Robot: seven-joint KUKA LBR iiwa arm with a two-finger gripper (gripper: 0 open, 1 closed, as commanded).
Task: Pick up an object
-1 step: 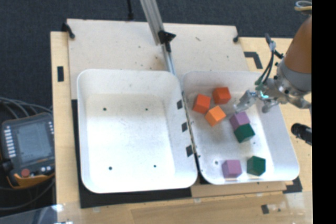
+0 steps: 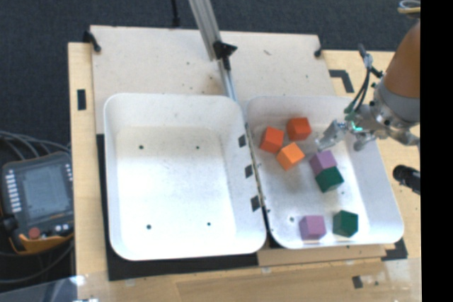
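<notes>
Purple block (image 2: 323, 160) is your likeliest target: it sits in the right bin (image 2: 375, 184), touching the green block (image 2: 329, 179) just below it, and the gripper (image 2: 338, 132) hangs just above and to its upper right. You can't tell from this slanted view how the gripper is set, wide or narrow. Nothing shows between its tips, so count nothing as held.

All the blocks lie loose and tilted at odd angles, which reads as dumped, not arranged. The purple/green pair being in contact is your risk; my guess is a descent there may nudge both.

Count in the right bin:
- purple: 2, the second purple block (image 2: 311, 226) near the front edge
- green: 2, the second green block (image 2: 345, 223) just beside that purple one
- orange-red: 2, one red-orange block (image 2: 271, 139) and another red-orange block (image 2: 299, 128) near the back
- lighter orange block (image 2: 290, 155): 1, touching the first red-orange one

Seven total. The left bin (image 2: 120, 117) carries only dark specks. Both bins sit side by side on the worktop (image 2: 81, 74), so the arm (image 2: 403, 78) reaching in from the right covers the loaded bin first. A handheld controller (image 2: 39, 194) rests off the worktop's left side.
</notes>
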